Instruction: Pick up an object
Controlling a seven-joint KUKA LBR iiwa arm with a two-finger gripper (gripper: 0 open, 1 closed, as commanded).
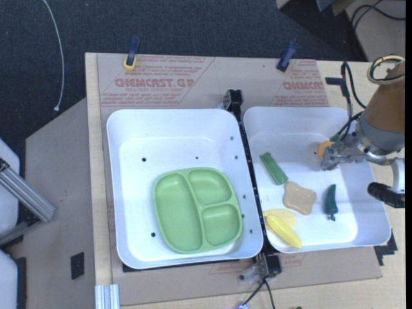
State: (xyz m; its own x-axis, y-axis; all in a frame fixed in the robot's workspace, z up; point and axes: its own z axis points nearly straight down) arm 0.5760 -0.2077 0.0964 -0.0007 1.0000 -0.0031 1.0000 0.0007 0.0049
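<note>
Gripper (329,156) low in right bin (309,240), at its far right side, beside small orange object (322,149).
Jaws: can't tell if spread or pinching. Judgement: centre over the orange piece, descend straight, avoid bin wall. 4 other items sit nearer the front edge.

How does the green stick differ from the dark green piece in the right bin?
The green stick is lighter and longer than the dark green piece. The stick lies on a diagonal near the bin's left wall; the dark piece lies nearly straight up and down in the view, toward the right wall. Both lie flat, apart from the other items, in the right bin.
</note>
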